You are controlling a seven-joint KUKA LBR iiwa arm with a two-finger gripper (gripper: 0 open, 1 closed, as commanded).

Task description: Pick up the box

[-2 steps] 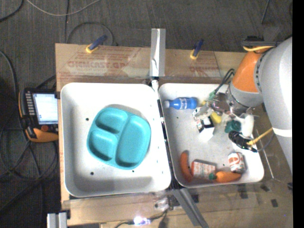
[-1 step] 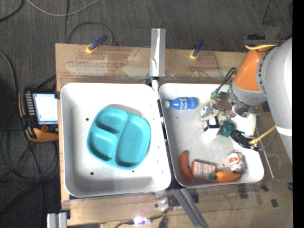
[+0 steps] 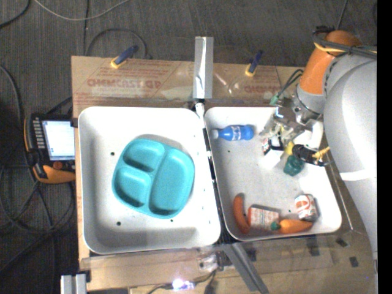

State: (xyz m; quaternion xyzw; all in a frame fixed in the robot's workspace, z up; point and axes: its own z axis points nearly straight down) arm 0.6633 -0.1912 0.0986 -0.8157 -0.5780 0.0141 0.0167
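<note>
Box (image 3: 264,216), one, lies well apart from gripper (image 3: 277,133).

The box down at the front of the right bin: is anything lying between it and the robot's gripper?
In the camera view, mostly bare white bin floor separates the gripper from the box. A small teal object sits just off that line, toward the arm.

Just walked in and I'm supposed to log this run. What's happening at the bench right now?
A grey robot arm reaches in from the right, its gripper over the upper part of the right bin, beside a blue bottle and a small teal object. The box it should pick up lies at the bin's near edge, between a red sausage-like item and a carrot, not yet grasped. The left bin holds a teal divided tray.
</note>
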